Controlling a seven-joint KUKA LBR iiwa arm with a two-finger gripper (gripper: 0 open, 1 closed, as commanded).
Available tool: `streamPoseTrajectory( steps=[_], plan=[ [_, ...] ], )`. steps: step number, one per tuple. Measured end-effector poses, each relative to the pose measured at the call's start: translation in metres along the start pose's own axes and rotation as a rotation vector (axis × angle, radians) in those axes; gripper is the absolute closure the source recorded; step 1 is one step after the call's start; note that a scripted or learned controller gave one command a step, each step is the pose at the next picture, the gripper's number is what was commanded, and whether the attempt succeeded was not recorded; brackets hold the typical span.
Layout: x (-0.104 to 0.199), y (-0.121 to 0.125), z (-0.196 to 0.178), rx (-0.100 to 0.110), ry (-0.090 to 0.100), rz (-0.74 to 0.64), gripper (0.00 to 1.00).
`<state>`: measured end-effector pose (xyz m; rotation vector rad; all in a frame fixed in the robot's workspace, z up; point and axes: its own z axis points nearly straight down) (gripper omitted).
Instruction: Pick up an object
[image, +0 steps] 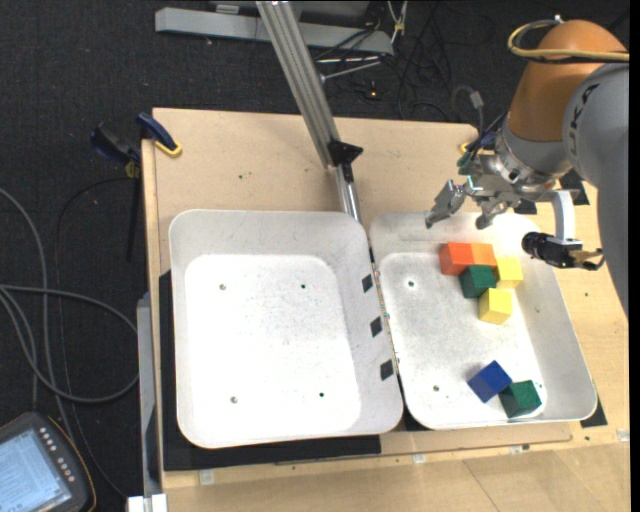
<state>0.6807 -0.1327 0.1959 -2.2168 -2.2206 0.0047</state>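
Note:
The right bin (430, 340) holds several blocks. An orange block (459, 257), a green block (478, 280) and two yellow blocks (496, 304) huddle near its far right side. A blue block (489, 380) and a dark green block (521, 398) lie at its near right corner. My gripper (468, 205) hangs above the bin's far edge, just behind the orange block, with its fingers spread open and nothing between them.
The left bin (265, 320) sits beside the right one, with black clips along the seam between them. A metal pole (310, 90) slants across the bench's far side. Blue clamps (150, 130) grip the bench's far left corner.

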Motion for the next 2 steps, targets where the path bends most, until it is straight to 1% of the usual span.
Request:
streamPoseTrajectory(
  steps=[1,2],
  plan=[
    [0.0,0.001,-0.004,-0.005,-0.002,-0.002,0.0],
    [0.004,-0.001,0.06,0.001,0.0,-0.002,0.0]
  ],
)
